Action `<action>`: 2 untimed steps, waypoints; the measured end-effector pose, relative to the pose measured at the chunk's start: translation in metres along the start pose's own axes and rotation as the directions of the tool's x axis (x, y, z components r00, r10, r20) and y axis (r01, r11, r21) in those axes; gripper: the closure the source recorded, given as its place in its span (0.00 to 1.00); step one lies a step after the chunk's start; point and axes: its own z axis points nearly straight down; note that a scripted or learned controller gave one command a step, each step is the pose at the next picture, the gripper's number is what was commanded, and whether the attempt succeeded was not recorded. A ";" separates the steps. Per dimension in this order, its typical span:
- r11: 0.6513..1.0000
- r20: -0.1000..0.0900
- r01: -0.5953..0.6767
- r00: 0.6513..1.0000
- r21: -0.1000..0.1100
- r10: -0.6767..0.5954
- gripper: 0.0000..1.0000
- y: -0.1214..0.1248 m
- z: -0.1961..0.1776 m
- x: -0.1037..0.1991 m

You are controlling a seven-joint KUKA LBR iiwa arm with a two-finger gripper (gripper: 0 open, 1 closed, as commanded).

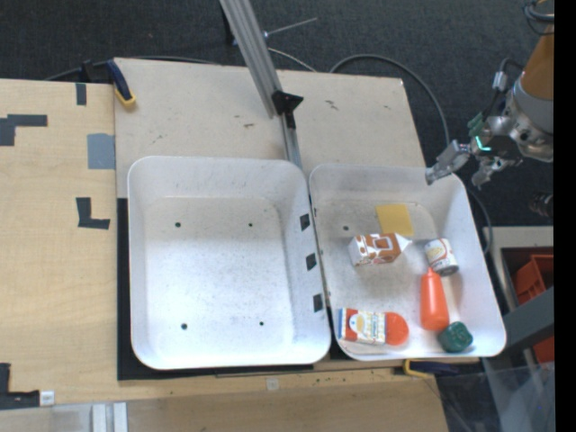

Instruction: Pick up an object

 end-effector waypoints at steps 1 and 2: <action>1.000 0.002 0.002 1.000 -0.004 -0.002 0.00 0.001 -0.003 0.000; 1.000 0.000 0.001 1.000 0.002 -0.001 0.00 -0.007 0.053 0.008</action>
